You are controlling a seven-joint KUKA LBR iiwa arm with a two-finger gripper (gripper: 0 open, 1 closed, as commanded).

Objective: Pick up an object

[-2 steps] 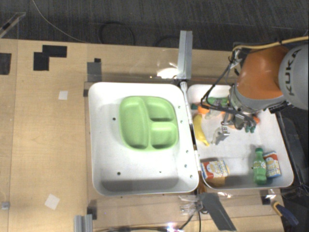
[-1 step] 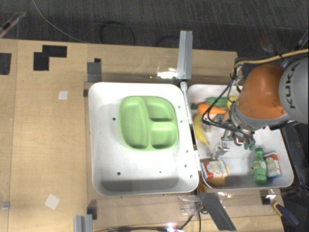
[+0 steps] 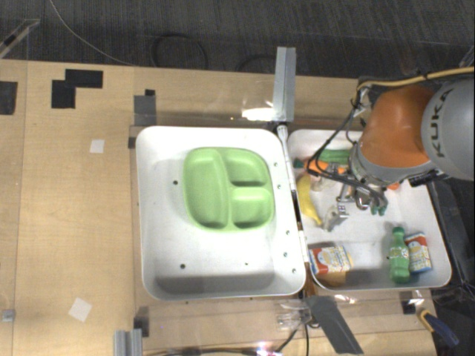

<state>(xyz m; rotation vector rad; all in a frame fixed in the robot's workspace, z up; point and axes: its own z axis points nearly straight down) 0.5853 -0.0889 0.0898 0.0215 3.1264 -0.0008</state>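
At the near edge, around six o'clock, a grey bracket (image 3: 332, 326) and loose cables lay on the pale wooden worktop (image 3: 67, 228). Just beyond it, the right bin (image 3: 438, 232) held a small snack carton (image 3: 330, 260) at its seven o'clock corner and, at five o'clock, a green bottle (image 3: 399, 255) lying just beside a small printed box (image 3: 418, 252). The left bin (image 3: 159, 199) carried a green divided tray (image 3: 226, 188), tilted slightly and sitting toward its twelve o'clock side. A yellow banana (image 3: 306, 199) lay along the right bin's nine o'clock wall. The pincer (image 3: 339, 215) hung over the middle of the right bin, near the banana; whether its tips were wide or narrow could not be told. Above it, toward two o'clock, rose the grey arm with its orange band (image 3: 397, 132), trailing black and orange cables. Farther off, black patches marked the worktop at ten o'clock, and a grey post (image 3: 285, 84) stood at twelve. Beyond lay dark carpet (image 3: 223, 13) with thin cables across it.
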